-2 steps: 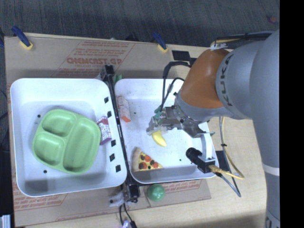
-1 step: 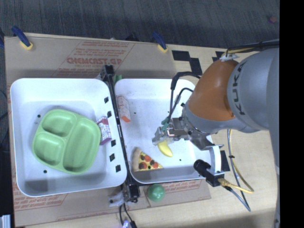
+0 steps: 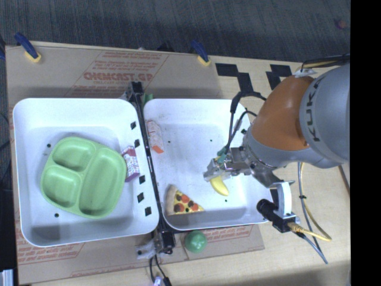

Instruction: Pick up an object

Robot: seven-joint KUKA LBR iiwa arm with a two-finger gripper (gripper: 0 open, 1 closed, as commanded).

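cardboard-lined counter (image 3: 107, 70), two white bins. pincer (image 3: 219, 170) low in right bin (image 3: 196, 109), just over yellow banana (image 3: 219, 187) near its right wall; finger state: cannot tell. risk: banana slips sideways against wall, grasp misses.

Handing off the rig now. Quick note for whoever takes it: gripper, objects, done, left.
Gripper: low in the right bin, at the top end of the yellow banana; nothing visibly held.
Right bin: banana near the right wall, pizza slice at the front left corner, a small wrapped item by the divider.
Left bin: green divided plate, a purple packet at its right edge.
Green ball sits outside, on the bench in front of the bins.
Done: nothing lifted yet.
Left: grasp and lift one object; the banana looks like the likely target.
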